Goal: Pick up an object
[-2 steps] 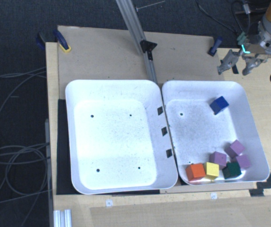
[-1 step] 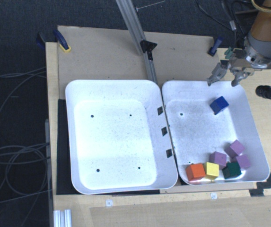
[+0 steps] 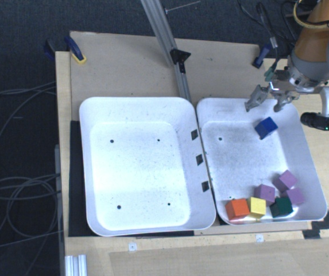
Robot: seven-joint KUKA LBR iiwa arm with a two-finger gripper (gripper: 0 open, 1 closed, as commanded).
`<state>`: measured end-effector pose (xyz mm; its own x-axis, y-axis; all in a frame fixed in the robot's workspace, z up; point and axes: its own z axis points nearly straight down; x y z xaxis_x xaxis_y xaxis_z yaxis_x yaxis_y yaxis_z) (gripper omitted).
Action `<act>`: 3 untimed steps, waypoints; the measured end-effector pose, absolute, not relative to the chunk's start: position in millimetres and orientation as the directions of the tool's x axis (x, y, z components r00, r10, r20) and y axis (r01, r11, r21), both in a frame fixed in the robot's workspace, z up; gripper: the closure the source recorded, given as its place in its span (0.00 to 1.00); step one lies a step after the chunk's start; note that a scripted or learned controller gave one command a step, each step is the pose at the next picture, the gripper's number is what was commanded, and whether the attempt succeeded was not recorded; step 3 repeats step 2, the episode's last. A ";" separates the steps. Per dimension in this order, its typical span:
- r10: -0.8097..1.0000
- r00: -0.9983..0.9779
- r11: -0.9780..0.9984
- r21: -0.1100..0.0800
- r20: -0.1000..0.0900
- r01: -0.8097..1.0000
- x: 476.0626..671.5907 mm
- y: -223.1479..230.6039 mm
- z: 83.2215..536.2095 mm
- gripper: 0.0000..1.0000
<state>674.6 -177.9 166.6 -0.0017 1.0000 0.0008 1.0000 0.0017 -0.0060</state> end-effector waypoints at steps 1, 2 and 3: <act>1.000 -0.002 0.002 -0.001 0.000 1.000 675.5 -171.1 123.7 0.00; 1.000 -0.003 0.003 0.005 -0.002 1.000 677.1 -171.4 137.7 1.00; 1.000 -0.003 0.003 0.005 -0.002 1.000 677.1 -171.4 137.7 1.00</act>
